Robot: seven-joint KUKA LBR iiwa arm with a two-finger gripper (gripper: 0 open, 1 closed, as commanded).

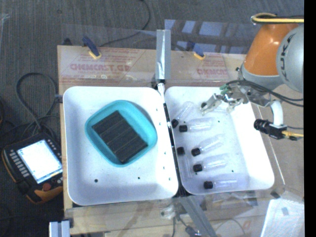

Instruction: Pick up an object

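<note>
Dark grey carpet floor (pixel 59 14) surrounds a wooden bench (pixel 123 65).

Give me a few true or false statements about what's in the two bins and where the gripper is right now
1. A blue bowl sits in the left bin. True.
2. The clear vials lie in the left bin. False: they lie in the right bin.
3. The gripper is over the right bin. True.
4. The vials have white caps. False: the caps are black.
5. A dark ridged slab lies inside the bowl. True.
</note>
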